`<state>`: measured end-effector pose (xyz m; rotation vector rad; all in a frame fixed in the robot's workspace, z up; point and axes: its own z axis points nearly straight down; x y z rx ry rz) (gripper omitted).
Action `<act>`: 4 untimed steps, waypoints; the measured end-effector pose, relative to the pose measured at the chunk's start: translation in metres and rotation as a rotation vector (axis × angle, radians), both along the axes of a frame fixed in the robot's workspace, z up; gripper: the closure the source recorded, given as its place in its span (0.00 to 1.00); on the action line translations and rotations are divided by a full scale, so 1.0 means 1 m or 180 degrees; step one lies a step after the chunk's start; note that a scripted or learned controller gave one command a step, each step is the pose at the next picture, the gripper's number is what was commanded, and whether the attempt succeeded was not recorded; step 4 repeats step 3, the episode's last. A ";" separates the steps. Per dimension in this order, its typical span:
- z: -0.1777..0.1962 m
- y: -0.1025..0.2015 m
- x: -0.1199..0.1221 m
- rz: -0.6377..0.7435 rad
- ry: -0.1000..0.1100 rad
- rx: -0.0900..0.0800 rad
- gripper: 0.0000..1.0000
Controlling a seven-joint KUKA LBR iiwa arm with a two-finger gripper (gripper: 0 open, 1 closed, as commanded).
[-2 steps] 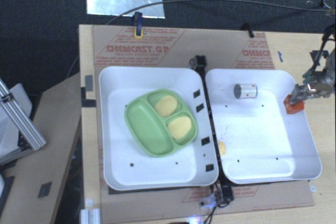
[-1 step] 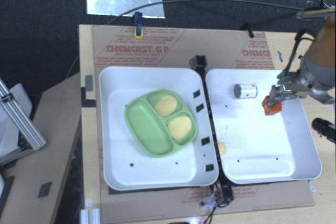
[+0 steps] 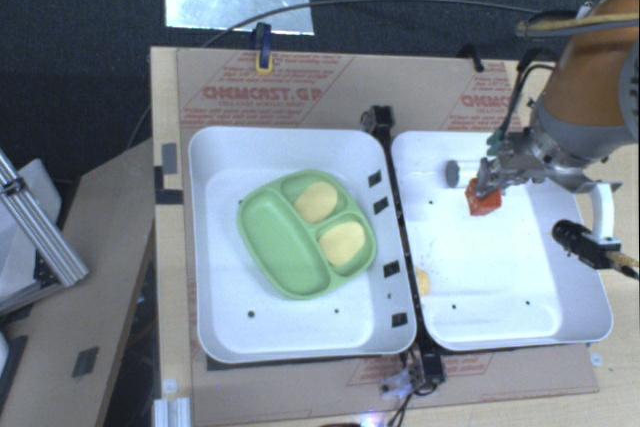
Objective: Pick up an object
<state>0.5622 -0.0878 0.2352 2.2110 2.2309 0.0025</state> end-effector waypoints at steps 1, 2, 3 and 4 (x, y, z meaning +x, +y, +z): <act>0.004 0.054 0.009 0.0005 -0.0002 0.0003 1.00; 0.007 0.103 0.000 0.0002 0.0002 0.0003 1.00; 0.011 0.155 -0.001 0.0004 0.0001 0.0003 1.00; 0.011 0.155 -0.001 0.0004 0.0001 0.0003 1.00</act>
